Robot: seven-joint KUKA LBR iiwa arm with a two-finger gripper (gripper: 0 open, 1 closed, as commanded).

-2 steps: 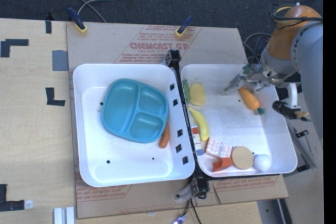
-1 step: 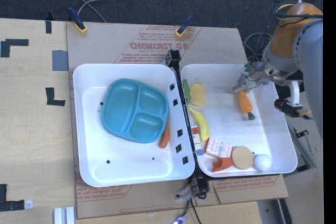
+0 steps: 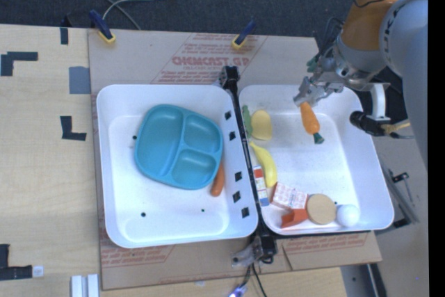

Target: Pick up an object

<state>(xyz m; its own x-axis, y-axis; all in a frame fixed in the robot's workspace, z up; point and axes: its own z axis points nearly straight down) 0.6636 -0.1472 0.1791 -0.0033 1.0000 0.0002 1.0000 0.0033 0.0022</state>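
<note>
My gripper [image 3: 306, 98] hangs over the back of the right bin [image 3: 361, 170], reaching in from the right. It is shut on the top end of an orange toy carrot [image 3: 310, 119]. The carrot slants down from the fingers toward the bin floor, its green tip lowest. Other loose objects lie in the same bin: a pale yellow fruit [image 3: 261, 125], a banana [image 3: 265, 163], a small printed box [image 3: 288, 197], a round tan disc [image 3: 321, 209] and a white ball [image 3: 346, 213].
The left bin [image 3: 118, 149] holds a blue divided plate [image 3: 179, 146] with a small orange sausage shape [image 3: 218, 182] at its right edge. A green piece [image 3: 245, 118] lies against the divider between the bins. Bare white floor shows in the middle of the right bin.
</note>
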